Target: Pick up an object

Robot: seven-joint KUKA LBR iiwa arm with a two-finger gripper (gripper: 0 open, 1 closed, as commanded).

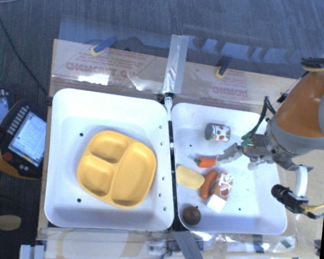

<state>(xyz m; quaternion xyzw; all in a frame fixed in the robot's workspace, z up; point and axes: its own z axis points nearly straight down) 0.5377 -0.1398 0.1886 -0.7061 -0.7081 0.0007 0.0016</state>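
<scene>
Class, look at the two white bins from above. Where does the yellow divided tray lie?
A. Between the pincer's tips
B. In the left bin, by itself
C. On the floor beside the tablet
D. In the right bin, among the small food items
B. The yellow divided tray lies flat in the left bin, while the can, carrot and other small items lie in the right bin.

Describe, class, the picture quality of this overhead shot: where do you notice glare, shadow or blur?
Camera view: even, soft lighting; the white bins look bright, nearly washed out. Glare streaks the clear plastic sheet behind them. The yellow tray casts a faint shadow on the bin floor. The gripper looks soft and slightly blurred, as do the small items such as the can.
</scene>
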